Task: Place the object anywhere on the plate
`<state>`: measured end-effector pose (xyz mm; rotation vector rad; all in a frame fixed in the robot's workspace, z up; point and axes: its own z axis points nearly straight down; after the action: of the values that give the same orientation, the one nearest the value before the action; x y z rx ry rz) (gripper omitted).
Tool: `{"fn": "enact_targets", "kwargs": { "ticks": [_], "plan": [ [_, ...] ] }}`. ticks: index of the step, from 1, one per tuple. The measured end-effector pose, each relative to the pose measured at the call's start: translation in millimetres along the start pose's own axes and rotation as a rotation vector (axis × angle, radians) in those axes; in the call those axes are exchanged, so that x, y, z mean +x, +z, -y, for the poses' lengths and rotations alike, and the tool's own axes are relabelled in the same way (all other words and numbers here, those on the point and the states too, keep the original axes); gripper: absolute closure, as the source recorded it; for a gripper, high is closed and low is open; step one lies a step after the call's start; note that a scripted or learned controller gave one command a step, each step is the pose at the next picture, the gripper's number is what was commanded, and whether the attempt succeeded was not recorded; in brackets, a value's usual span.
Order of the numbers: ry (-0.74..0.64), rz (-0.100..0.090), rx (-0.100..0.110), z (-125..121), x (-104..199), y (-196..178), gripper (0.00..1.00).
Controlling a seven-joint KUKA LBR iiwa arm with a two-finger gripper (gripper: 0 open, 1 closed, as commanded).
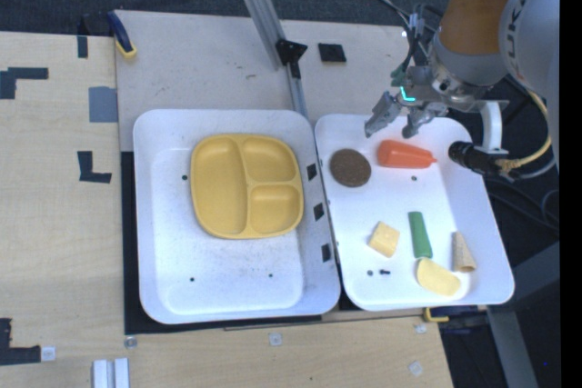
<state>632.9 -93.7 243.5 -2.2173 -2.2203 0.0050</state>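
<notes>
Hovered with open, empty gripper (398, 124) just above the carrot (405, 155). Nothing yet carried over: carrot lay beside the brown cookie (349, 167), well right of the bare yellow plate (246, 185). Grasp and transfer both left to do.

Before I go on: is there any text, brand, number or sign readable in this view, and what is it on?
"UK": pale letters on the grey arm at the picture's right edge; only these two can be read, the rest is cut off.
Nothing else readable: the yellow plate, both white bins and the food pieces in the right bin bear no markings. The dark tape patches on the bench are blank.
</notes>
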Motion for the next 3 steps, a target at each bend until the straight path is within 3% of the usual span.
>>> {"fn": "enact_targets", "kwargs": {
  "ticks": [1, 2, 3],
  "plan": [
    [-0.001, 0.000, -0.003, -0.8, 0.0, -1.6, 0.00],
    [0.000, 0.001, 0.002, 4.6, 9.3, 50.2, 0.00],
    [0.001, 0.001, 0.002, 6.7, -0.5, 102.1, 0.00]
  ]
}}
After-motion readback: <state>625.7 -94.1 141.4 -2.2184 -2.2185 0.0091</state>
